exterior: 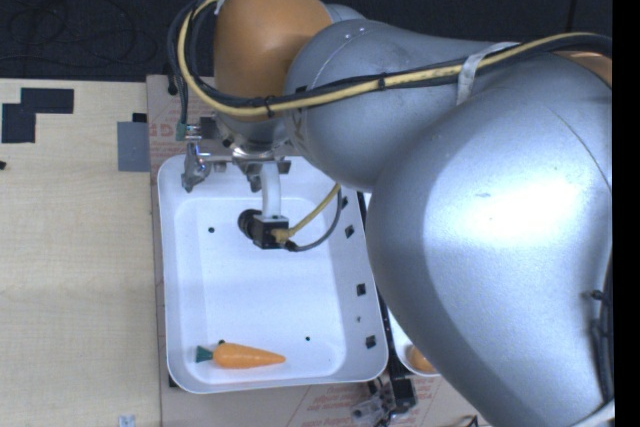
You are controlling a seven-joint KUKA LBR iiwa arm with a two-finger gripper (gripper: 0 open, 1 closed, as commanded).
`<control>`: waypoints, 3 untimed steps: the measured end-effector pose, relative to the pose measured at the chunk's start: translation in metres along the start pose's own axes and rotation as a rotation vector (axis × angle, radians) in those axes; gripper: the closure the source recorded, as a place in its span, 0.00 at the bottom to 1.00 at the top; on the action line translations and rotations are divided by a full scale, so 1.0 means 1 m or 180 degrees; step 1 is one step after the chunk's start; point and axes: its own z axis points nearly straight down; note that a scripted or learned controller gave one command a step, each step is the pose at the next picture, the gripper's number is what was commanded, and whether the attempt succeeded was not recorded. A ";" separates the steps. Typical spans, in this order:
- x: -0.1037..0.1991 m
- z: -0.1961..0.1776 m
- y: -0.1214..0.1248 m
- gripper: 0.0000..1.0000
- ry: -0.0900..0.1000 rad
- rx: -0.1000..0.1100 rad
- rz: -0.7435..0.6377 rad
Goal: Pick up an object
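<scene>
**A:** So where was the toy carrot [243,355] sitting?

**B:** Flat against the near wall of the left bin [180,295], green tip pointing left, nothing touching it. The gripper [223,177] hung over the far end of that same bin, well apart from it. Its fingers [191,171] were spread wide with nothing between them.

**A:** So just the approach step?

**B:** Looked that way to me. The next move called for crossing to the near end, lining up across the carrot's body, then dropping and closing.
</scene>
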 end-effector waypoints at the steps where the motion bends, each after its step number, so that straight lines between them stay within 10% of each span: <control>1: -0.069 0.042 -0.003 0.00 -0.0024 0.0045 0.0026; 2: -0.013 0.100 -0.005 0.00 -0.0014 0.0043 -0.0001; 3: 0.009 0.097 -0.087 0.00 -0.0017 0.0056 0.0002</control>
